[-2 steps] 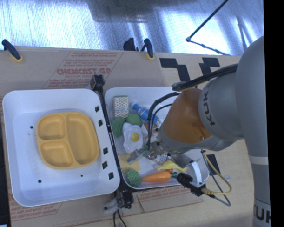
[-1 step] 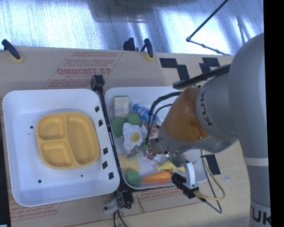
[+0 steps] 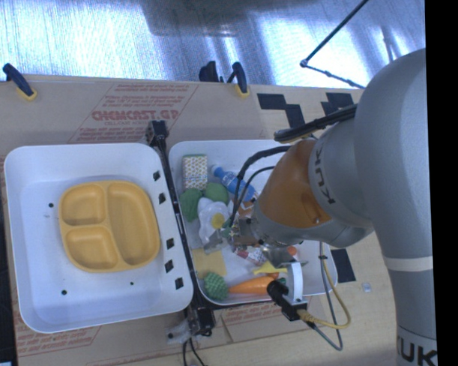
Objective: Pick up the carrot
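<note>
Your arm [image 3: 364, 174] covers the gripper [image 3: 250, 249]; finger state cannot be determined. Carrot [image 3: 250, 286] lies just below, in the right bin [image 3: 235, 150] on the cardboard-covered bench [image 3: 99, 115].

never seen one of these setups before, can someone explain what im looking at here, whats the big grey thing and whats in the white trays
The big grey thing with the orange band is a robot arm, reaching in from the right. The picture comes from one camera fixed above the bench, looking down at a slant.

Two shallow white bins sit side by side on the bench. The left bin holds a yellow divided plate. The right bin holds a jumble of small toy items. Among them, the carrot, orange and lying near the bin's front edge, is what the arm should pick up.

The arm's claw hangs over the jumble just above the carrot. The wrist hides it, so I cannot tell whether it grips anything. The carrot lies in the bin.
</note>
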Robot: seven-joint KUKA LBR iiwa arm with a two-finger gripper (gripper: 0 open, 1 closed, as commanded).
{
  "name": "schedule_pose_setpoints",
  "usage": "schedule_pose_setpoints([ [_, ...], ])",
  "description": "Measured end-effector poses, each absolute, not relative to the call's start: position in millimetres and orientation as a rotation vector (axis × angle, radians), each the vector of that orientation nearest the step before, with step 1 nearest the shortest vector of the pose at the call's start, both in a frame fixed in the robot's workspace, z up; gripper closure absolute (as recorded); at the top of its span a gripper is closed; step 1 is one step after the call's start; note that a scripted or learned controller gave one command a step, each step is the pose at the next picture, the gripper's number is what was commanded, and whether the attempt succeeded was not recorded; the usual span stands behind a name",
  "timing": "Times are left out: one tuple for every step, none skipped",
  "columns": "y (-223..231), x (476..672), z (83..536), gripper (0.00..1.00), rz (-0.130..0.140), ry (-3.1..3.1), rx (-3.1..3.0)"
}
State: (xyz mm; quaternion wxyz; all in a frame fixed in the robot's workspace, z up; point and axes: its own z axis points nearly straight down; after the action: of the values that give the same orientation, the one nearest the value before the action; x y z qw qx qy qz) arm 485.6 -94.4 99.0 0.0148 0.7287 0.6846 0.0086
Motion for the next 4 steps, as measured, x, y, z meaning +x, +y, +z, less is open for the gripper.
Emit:
schedule_pose_setpoints([
  [-100.4,482.2,98.3,0.0,0.011,2.361,2.041],
  [-104.0,483.7,109.3,1.0,0.007,2.353,2.034],
  [-38.3,476.8,191.6,1.0,0.0,2.641,1.704],
  [-98.8,477.0,92.3,1.0,0.0,2.656,1.677],
])
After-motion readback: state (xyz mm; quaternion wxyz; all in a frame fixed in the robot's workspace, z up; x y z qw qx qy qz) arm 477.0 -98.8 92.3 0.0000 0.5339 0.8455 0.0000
